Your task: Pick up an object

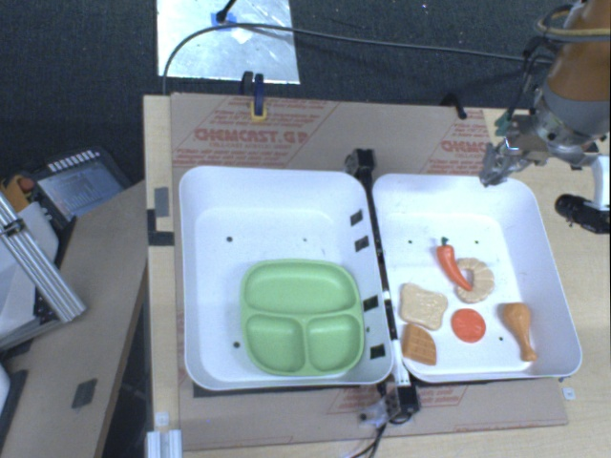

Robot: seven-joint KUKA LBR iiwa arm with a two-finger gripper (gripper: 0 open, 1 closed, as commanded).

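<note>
Camera view | pincer (pixel 494 170) above right bin's (pixel 544 227) far rim, grip state cannot be told | nearest pick: chili pepper (pixel 452 264), mid-bin, down-left from pincer toward the viewer, well apart | long axis runs far-to-near, slightly slanted

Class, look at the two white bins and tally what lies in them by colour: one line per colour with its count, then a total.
Green: 1, the divided plate in the left bin.
Red or orange-red: 2, the chilli pepper and the round slice.
Tan or brown: 4, the ring biscuit, the bread slice, the orange-brown wedge and the drumstick, all in the right bin.
Total: 7
</note>
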